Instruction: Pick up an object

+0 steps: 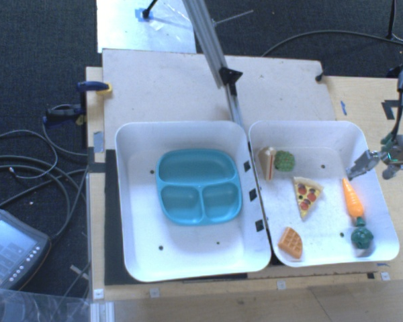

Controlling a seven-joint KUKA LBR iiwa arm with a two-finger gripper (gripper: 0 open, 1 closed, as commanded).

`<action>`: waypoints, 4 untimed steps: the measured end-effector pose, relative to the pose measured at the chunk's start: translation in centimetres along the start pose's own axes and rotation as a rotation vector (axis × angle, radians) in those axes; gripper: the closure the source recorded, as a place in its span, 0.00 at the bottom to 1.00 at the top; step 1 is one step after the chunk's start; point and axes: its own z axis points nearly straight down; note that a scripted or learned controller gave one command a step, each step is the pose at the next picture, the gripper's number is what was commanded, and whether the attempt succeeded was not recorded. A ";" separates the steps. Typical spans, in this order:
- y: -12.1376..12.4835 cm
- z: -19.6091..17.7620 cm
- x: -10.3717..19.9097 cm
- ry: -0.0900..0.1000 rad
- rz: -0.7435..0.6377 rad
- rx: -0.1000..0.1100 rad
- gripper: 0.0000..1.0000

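Camera view: right bin (336, 131) holds toy food. Carrot (352, 200) lies at its right side, green-topped piece (362, 237) just below it, pizza slice (307, 196) mid-bin, waffle (290, 243) lower left, sandwich half (267, 164) touching a broccoli (284, 160) upper left. Left bin (134, 200) carries a blue divided tray (199, 184). Claw (358, 166) enters at the right edge of the frame, tip hanging just above the carrot's upper end; nothing visibly in it, and its opening is too small to tell. Likely target: carrot. Advice: straddle the carrot across its narrow width, centred mid-body, descend straight, avoid the bin wall to the right.
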 end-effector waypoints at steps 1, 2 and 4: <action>0.0 0.0 0.0 0.000 0.003 0.000 0.00; 0.1 5.9 0.8 0.001 0.006 0.006 0.00; 0.9 16.5 2.4 0.002 0.006 0.006 0.00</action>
